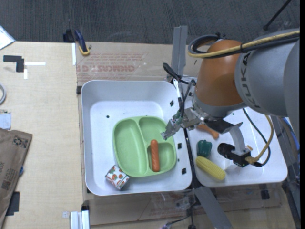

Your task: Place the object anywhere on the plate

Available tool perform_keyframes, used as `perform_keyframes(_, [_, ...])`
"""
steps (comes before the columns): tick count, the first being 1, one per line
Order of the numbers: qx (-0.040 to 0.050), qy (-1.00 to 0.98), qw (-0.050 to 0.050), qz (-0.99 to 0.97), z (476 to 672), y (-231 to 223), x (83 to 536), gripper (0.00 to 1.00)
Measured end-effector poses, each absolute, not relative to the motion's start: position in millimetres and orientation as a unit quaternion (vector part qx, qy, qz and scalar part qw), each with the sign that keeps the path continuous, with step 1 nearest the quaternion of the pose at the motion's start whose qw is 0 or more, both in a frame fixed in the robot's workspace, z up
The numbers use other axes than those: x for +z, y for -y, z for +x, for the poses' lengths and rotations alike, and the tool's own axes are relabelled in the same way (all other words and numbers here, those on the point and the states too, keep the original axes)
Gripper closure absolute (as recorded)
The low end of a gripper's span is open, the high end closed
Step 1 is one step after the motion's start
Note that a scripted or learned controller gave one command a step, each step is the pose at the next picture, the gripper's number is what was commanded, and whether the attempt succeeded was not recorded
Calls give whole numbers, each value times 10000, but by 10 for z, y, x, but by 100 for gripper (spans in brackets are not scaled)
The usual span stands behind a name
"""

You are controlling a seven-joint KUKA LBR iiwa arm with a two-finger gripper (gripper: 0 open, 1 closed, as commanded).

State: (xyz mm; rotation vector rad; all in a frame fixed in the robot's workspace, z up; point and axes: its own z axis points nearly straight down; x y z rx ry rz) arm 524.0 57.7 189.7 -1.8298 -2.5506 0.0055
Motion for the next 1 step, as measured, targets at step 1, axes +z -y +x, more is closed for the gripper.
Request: perform_keyframes(1, [15,8284,9,-5602,5371,-493,1896,0])
